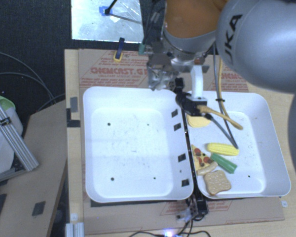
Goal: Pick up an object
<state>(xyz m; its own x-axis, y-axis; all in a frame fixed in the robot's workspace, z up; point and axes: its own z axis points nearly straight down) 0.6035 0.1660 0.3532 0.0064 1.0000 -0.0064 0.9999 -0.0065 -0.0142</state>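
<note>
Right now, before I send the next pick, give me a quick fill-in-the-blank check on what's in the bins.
1. As the camera sees it, the corn cob lies in the ___ bin.
2. The vegetable lying against the corn cob is ___ in colour.
3. In the picture, the toast sits ___ the corn cob (above or below).
Missing words: right; green; below.
</note>
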